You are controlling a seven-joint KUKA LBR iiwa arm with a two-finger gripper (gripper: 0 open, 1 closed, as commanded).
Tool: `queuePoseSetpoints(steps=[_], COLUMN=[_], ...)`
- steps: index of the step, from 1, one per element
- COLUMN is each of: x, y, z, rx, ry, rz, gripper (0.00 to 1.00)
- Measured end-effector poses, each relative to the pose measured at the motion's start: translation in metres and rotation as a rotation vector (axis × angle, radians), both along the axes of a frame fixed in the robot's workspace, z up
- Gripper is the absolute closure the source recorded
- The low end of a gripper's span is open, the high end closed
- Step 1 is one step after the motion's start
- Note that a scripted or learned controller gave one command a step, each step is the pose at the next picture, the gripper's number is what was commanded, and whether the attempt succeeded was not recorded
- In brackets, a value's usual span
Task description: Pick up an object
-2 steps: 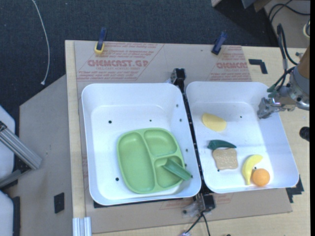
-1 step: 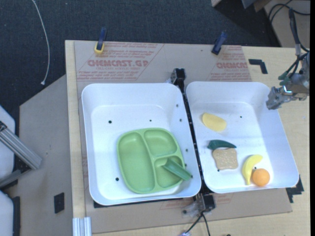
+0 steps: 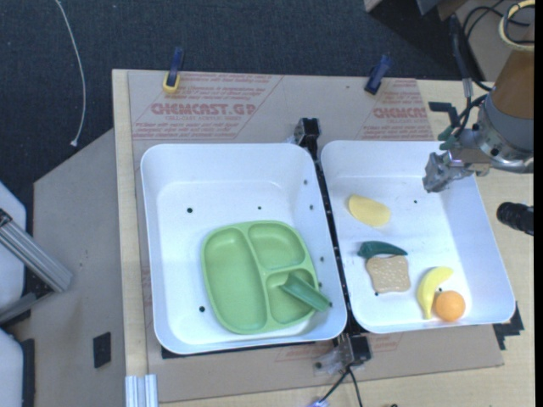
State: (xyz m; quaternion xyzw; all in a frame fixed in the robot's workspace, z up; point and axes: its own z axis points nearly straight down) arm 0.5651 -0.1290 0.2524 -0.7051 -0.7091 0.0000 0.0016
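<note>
Dark carpet surrounds a desk point(image 3: 76, 227) topped with a brown printed board point(image 3: 254, 104), on which two shallow white bins sit side by side.

Nearest the bottom of the frame, in the left bin point(image 3: 161, 227), lies a green divided plate point(image 3: 246, 278) with a darker green strip-shaped piece point(image 3: 305, 293) resting across its lower right compartment. At the lower right of the right bin point(image 3: 492, 261) an orange ball point(image 3: 450, 305) touches a yellow banana point(image 3: 431, 285). Just left of them sits a tan slice of toast point(image 3: 389, 274), with a dark green pod-shaped object point(image 3: 382, 248) touching its upper edge. Higher up, near the bin's middle, lies a pale yellow oval object point(image 3: 369, 211), apart from the others.

Farther back, at the upper right, the grey arm point(image 3: 509, 134) reaches in, and its end effector point(image 3: 439, 176) hangs over the bin's upper right part, with nothing visibly between its fingers; how far they are spread cannot be told. Two clamps, yellow point(image 3: 173, 76) and blue point(image 3: 377, 75), grip the board's far edge.
</note>
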Motion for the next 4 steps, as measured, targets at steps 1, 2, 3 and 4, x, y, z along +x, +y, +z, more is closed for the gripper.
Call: queuePoseSetpoints(steps=[1, 2, 3, 4], x=[0.008, 0.015, 0.024, 0.034], y=[0.052, 0.093, 0.141, 0.191], z=[-0.015, -0.019, -0.031, -0.04], rx=[0.0, -0.001, -0.002, -0.001], ry=[0.001, 0.0, 0.001, -0.003], rz=[0.0, -0.004, -0.002, 0.0], gripper=[1.0, 1.0, 1.0, 1.0])
